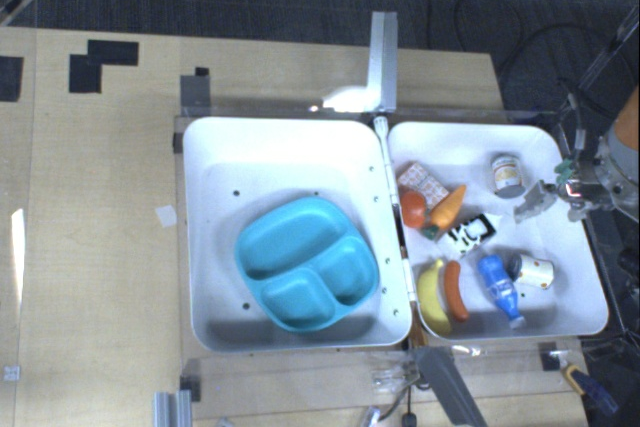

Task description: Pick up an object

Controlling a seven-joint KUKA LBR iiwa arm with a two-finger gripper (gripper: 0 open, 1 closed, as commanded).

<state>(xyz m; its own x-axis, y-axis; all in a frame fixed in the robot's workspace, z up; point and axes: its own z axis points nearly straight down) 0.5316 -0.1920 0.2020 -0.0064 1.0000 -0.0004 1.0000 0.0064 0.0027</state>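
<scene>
We saw the grey two-finger gripper (pixel 537 200) hanging near the right bin's (pixel 596 313) right edge; whether it gripped anything, we could not tell. A small round metal tin (pixel 507 174) lay just beside it, toward the far edge.

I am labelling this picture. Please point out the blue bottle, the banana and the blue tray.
blue bottle (pixel 497 283), camera view, on the middle of its body.
banana (pixel 431 294), camera view, on its curved middle.
blue tray (pixel 300 245), camera view, on its large compartment.
</scene>
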